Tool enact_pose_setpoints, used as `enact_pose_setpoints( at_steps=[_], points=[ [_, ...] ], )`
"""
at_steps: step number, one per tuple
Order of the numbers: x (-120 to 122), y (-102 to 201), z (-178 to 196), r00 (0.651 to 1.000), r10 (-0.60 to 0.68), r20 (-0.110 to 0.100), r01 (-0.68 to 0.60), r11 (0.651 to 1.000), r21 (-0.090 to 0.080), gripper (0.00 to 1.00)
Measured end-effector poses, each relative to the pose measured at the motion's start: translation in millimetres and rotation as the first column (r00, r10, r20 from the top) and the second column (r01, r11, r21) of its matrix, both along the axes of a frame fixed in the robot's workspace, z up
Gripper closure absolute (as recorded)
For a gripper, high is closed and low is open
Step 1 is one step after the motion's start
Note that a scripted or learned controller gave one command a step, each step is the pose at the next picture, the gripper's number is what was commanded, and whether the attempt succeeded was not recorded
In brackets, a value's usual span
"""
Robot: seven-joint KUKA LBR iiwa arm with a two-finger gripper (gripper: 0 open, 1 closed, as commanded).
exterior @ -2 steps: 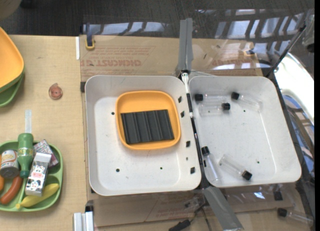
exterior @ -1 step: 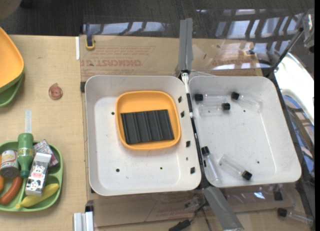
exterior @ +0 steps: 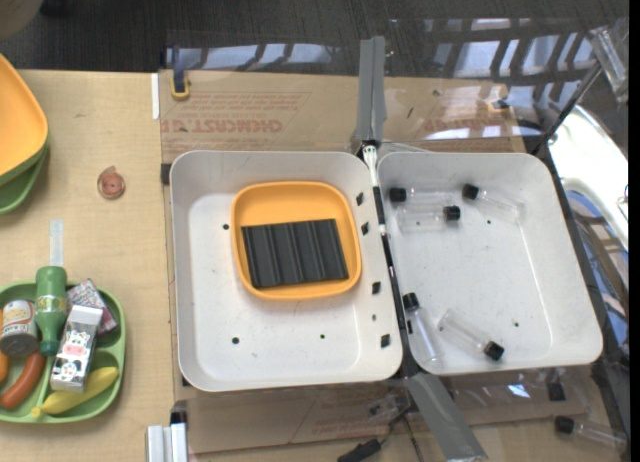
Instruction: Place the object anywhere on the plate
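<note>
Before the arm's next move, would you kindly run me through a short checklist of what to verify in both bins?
1. Plate lies flat in the left bin: ok.
2. Plate surface free: not ok, a dark ribbed block covers most of it.
3. Objects available: ok, clear tubes with black caps lie in the right bin.
4. Tubes apart enough for picking: ok for the lower one.
5. Gripper state: cannot tell.
</note>
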State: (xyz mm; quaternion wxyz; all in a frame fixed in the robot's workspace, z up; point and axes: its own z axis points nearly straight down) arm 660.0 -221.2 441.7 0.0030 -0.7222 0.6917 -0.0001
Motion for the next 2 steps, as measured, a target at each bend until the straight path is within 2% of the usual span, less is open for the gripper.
enact_pose_setpoints(
  at_steps=[1, 2],
  points=[
    [0.1, 3.8, -1.3, 0.99, 0.141, -0.003, -0.141, 0.99, 0.0, 1.0],
    [0.1, 8.0, -0.3, 0.919, 0.394, 0.0, -0.394, 0.919, -0.001, 1.0]
  ],
)
